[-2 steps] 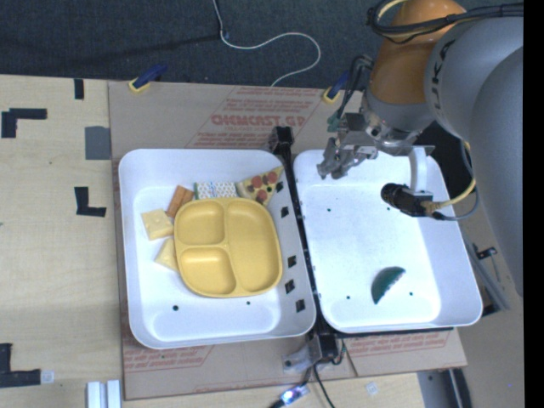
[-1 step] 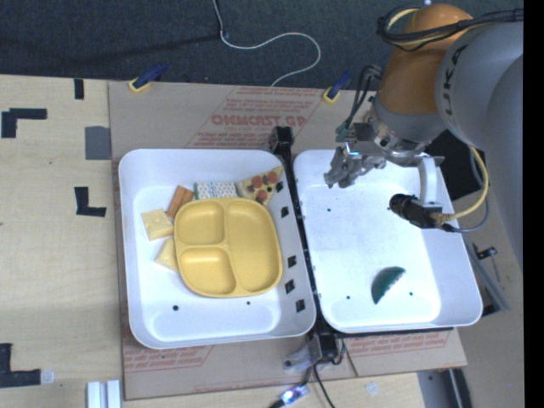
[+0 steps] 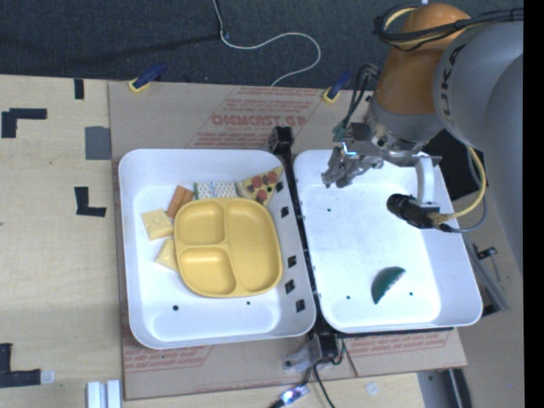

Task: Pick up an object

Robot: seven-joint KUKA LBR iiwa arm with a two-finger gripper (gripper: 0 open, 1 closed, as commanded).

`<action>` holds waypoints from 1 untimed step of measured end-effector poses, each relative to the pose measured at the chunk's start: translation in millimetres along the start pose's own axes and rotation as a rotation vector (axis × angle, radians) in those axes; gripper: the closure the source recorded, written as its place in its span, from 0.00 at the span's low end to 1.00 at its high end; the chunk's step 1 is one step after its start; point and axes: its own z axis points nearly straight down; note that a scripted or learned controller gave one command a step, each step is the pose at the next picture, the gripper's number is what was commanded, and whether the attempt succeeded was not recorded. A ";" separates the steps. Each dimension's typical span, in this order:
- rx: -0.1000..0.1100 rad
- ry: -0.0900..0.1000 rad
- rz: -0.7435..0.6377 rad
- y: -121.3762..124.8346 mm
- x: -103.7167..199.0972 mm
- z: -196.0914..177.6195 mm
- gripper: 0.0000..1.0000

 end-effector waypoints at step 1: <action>-0.002 0.001 0.000 9.6 0.9 -6.1 1.00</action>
